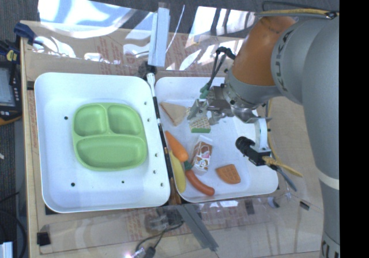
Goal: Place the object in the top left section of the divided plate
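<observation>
Two bins (52, 193) sit side by side on the worktop (86, 231). Well left of the hand (203, 108), the green plate (109, 136) lies in the left bin. The hand hangs over the right bin, its fingers closed on a waffle (200, 122). Just below it lie a carton (202, 156) and carrot (176, 146).
</observation>
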Robot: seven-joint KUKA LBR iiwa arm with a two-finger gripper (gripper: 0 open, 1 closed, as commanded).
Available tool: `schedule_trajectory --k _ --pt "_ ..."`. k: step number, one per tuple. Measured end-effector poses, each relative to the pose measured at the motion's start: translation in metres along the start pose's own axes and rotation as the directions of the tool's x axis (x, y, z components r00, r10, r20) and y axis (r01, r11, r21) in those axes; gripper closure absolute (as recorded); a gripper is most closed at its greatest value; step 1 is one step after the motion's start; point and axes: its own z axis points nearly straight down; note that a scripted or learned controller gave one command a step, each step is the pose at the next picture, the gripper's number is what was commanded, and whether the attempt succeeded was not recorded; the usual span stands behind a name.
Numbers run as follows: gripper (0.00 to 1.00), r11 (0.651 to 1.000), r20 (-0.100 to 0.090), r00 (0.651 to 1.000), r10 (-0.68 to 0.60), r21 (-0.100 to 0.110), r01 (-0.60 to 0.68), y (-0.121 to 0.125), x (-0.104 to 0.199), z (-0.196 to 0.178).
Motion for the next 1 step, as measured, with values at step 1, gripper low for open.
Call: schedule_trajectory --k 1 --pt "1.0 0.996 -0.001 0.996 0.085 0.003 -0.085 0.0393 0.0708 0.0237"
